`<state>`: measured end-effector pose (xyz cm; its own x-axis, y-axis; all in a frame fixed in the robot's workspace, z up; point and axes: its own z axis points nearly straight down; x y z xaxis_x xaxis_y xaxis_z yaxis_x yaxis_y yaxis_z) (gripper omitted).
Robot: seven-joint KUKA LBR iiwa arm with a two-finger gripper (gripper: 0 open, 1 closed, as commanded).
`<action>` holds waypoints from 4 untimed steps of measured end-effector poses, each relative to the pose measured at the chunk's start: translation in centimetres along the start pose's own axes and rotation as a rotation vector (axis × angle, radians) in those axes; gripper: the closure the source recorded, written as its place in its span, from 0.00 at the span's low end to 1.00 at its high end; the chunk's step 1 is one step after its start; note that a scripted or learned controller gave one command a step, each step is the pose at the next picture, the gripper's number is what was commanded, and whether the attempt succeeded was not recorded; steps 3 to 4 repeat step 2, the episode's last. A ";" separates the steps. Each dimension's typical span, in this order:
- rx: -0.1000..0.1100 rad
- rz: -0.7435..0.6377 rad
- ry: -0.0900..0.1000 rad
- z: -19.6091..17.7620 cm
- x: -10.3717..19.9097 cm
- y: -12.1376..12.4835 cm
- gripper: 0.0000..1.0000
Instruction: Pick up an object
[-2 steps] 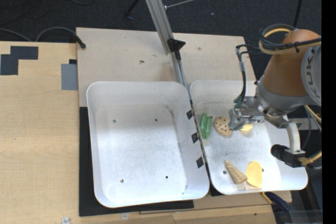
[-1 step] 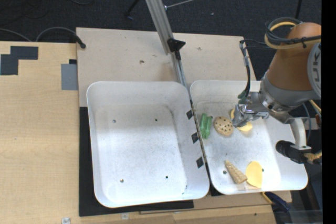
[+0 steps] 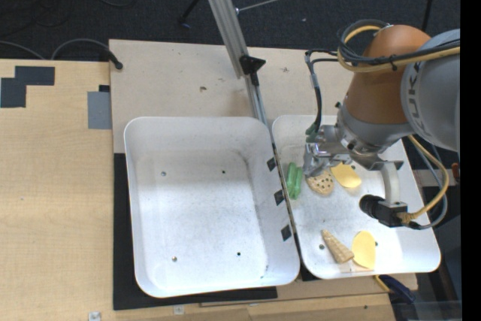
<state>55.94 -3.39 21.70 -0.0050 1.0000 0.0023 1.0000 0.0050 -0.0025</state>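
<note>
Nearest my camera, in the right bin (image 3: 421, 255), a tan cone-shaped piece (image 3: 337, 246) lies with its tip aimed up-left and its long axis slanting, touching a yellow disc (image 3: 364, 249) at its wide end. From my remote seat I see the gripper (image 3: 319, 154) lowered over the right bin's upper left; I cannot tell how it is set. Just below it sits a tan spotted piece (image 3: 321, 184), beside a yellow piece (image 3: 346, 177). A green object (image 3: 294, 181) lies lengthwise along the bin's left wall, its axis nearly up-down. No readable writing. The left bin (image 3: 143, 162) sits alongside.
</note>
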 end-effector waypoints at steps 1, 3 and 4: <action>0.000 -0.001 0.000 -0.4 6.3 0.8 1.00; -0.001 0.001 -0.002 -1.3 11.9 1.3 1.00; -0.001 0.001 -0.002 -1.3 11.9 1.3 1.00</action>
